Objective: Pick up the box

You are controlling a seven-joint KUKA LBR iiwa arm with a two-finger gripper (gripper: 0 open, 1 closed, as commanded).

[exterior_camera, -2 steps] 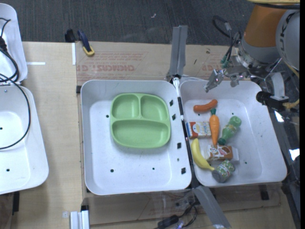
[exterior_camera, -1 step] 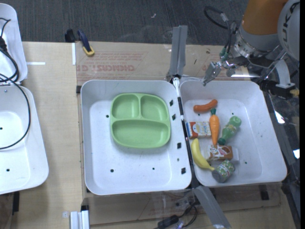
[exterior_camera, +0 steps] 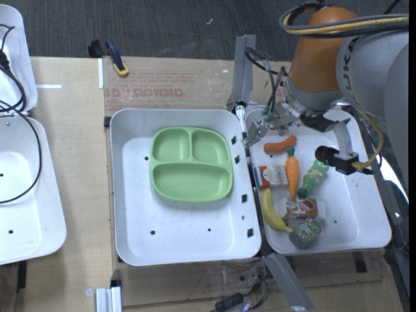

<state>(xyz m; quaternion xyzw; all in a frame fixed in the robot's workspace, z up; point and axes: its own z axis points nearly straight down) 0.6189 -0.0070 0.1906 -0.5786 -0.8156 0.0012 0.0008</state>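
The box (exterior_camera: 273, 175) is a small white carton with red and orange print. It lies flat in the right bin (exterior_camera: 354, 229), near that bin's left wall and just left of a carrot (exterior_camera: 293, 174). My gripper (exterior_camera: 261, 127) hangs over the bin's far left corner, beyond the box and apart from it, beside a red sausage (exterior_camera: 280, 145). Nothing shows in its grasp. The grey arm with its orange band (exterior_camera: 322, 51) reaches in from the upper right.
A green bottle (exterior_camera: 312, 177), a banana (exterior_camera: 273, 211), a brown-red packet (exterior_camera: 302, 207) and a grey-green lump (exterior_camera: 304, 233) crowd the box. The left bin (exterior_camera: 130, 233) holds a green divided plate (exterior_camera: 191, 163). Cables (exterior_camera: 16, 96) lie at far left.
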